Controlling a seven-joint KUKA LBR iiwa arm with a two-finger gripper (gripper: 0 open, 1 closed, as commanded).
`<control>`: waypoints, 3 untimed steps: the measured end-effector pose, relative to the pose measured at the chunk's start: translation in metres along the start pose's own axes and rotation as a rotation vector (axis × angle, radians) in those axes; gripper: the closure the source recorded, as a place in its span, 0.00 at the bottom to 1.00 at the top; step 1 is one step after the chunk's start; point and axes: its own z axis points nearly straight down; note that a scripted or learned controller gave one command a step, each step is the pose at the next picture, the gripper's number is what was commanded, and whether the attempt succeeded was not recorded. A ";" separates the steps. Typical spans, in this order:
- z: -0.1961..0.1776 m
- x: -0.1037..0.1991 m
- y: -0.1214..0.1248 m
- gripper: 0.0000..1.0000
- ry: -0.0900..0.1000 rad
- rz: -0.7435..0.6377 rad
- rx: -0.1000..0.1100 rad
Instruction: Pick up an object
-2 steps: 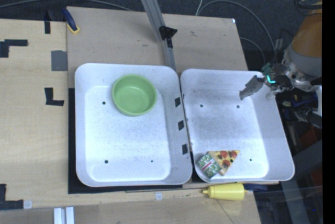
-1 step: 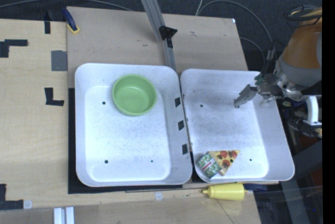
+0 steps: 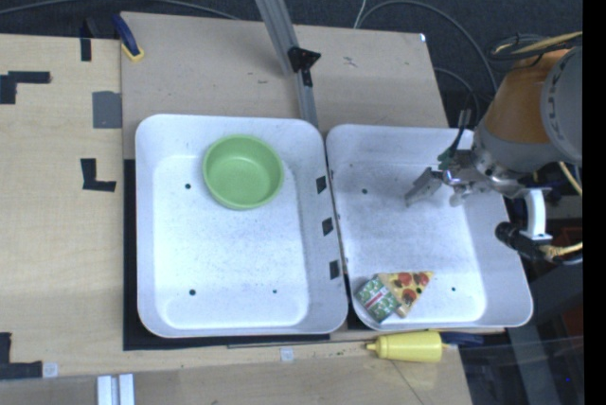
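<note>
A green bowl (image 3: 243, 170) sits in the upper part of the left bin (image 3: 161, 204). A small printed packet (image 3: 391, 290) with green and red on it lies at the near left corner of the right bin (image 3: 473, 294). A yellow bottle (image 3: 410, 346) lies on its side just outside that bin's front rim. My gripper (image 3: 438, 188) hangs over the upper right part of the right bin, fingers spread open with nothing between them, well apart from the packet.
A slanted metal pole (image 3: 275, 10) crosses the bench top toward the bins' shared rim. Cables (image 3: 398, 10) loop behind the right bin. A blue and yellow clip (image 3: 128, 36) lies at the bench's back left corner.
</note>
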 end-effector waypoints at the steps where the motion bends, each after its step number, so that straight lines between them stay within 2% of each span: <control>1: 0.041 0.001 0.001 0.00 -0.003 0.000 -0.008; 2: 0.031 0.001 0.001 1.00 -0.001 -0.001 -0.007; 3: -0.033 0.000 0.001 1.00 -0.003 0.001 -0.012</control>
